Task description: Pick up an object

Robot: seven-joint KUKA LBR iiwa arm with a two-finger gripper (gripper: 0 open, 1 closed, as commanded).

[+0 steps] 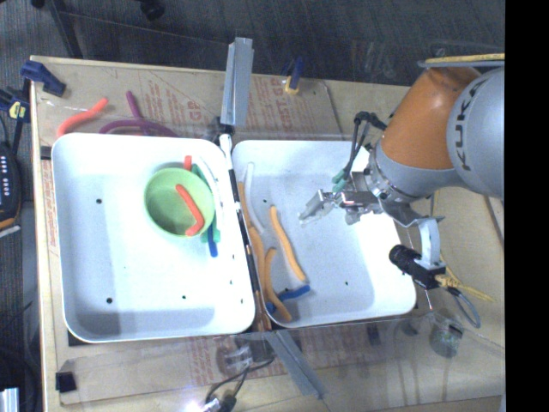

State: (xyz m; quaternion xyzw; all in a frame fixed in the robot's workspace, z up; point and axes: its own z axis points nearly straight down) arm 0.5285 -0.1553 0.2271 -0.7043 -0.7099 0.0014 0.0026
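Orange strip [288, 247] lies in right bin [377, 294], long axis running near-to-far. Tool [313, 209] hangs just right of its far end, fingers spread, grasping nothing.

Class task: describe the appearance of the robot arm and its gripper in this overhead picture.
The arm is bulky and rounded, grey with a broad orange band and dark "KUKA" lettering on the grey shell. Thin dark cables loop near the wrist. The gripper is small, silvery metal with slim fingers.

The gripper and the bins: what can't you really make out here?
- Gripper: too small and blurred in the camera view to tell its finger state or any load.
- Green bowl: it covers most of the green and blue pieces under its rim.
- Blue piece in the right bin: orange strips hide part of it.
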